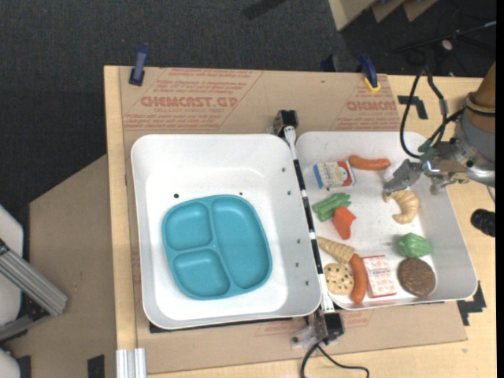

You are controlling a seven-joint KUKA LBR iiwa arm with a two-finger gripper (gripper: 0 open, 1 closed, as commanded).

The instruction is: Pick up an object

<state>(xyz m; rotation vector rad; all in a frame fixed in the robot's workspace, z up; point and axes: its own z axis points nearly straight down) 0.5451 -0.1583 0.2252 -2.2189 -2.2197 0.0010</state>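
Blue tray [216,245] in left bin [150,211] — toy foods fill right bin [461,242]

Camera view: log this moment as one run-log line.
phase: approach | gripper: above right bin, over croissant | held: nothing seen | left bin: teal divided plate

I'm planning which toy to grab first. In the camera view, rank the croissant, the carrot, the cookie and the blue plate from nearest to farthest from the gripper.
1. Croissant: right bin, just below the gripper.
2. Carrot: right bin, to the gripper's lower left.
3. Cookie: right bin's lower left corner.
4. Blue plate: in the left bin, far across the divider.
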